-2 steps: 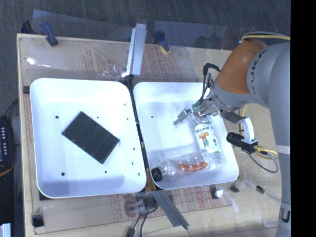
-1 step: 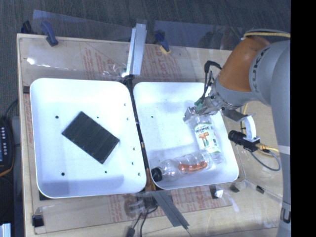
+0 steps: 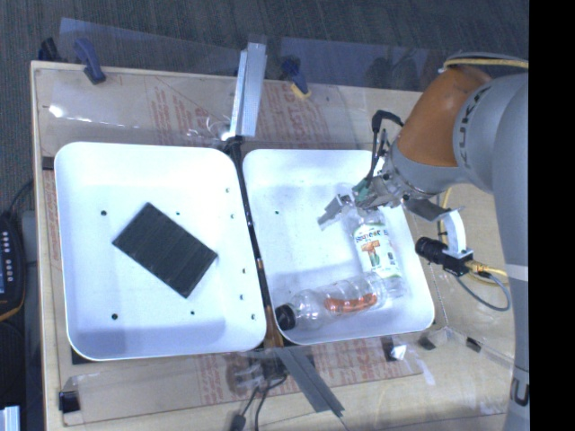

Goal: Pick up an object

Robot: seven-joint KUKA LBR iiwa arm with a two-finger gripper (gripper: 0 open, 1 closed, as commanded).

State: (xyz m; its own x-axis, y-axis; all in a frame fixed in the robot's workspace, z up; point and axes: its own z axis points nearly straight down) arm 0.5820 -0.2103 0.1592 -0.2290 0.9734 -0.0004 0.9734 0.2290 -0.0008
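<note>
The bench carries two shallow white bins side by side; the left bin [image 3: 81, 241] holds a dark, flat rectangular pad [image 3: 164, 249] lying at a slant near its middle, well apart from the walls; the right bin [image 3: 287, 196] holds two clear plastic bottles toward its 4 o'clock corner

One bottle with a white label [image 3: 377, 254] lies roughly along the 12-to-6 line near the bin's 3 o'clock wall; the other, a clear bottle with orange contents [image 3: 337, 302] and a black cap at its 9 o'clock end, lies along the 6 o'clock wall; its 3 o'clock end sits just beside the lower end of the labelled bottle, and whether the two touch cannot be told

The grey arm [image 3: 476, 124] with its orange band comes in from 3 o'clock; the gripper [image 3: 346, 203] hangs over the right bin at about 1 o'clock from the bin's middle, just at 12 o'clock of the labelled bottle's upper end; its fingers [image 3: 331, 212] look spread apart, one pointing toward 8 o'clock, with nothing seen between them; whether a finger touches the bottle's top cannot be told

A metal bar [image 3: 247, 88] stands at 12 o'clock of the seam between the bins
</note>
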